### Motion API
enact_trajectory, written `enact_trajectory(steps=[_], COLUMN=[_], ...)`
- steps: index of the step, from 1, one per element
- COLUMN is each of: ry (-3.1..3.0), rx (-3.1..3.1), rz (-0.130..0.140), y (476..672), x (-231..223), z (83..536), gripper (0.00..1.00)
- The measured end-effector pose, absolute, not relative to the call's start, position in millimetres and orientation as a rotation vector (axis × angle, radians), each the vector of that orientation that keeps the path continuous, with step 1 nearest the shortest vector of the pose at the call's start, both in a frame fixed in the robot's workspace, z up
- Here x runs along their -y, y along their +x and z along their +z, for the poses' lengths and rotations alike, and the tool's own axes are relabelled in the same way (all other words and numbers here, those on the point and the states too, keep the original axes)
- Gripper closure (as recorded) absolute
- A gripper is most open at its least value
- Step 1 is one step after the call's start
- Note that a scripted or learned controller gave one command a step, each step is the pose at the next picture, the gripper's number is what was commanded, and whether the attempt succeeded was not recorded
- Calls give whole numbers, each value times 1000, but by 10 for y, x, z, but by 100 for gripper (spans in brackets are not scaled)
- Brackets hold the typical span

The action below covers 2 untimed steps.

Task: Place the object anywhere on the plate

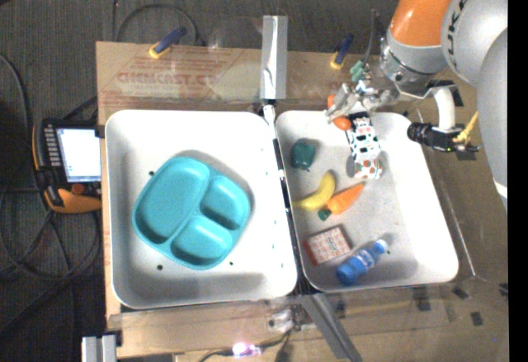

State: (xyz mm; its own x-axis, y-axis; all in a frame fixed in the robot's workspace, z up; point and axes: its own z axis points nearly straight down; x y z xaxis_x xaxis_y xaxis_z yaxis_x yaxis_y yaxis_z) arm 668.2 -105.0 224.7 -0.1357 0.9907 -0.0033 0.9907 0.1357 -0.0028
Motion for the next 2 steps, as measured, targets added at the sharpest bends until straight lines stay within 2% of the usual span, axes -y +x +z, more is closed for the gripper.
enact_trajectory(steps=[1,2], ry=[1516,1485], rx=[-2754,-2771], rz=[0,0], y=[6504,6126], x=[379,-382], z=[2084,1829], gripper=[100,100])
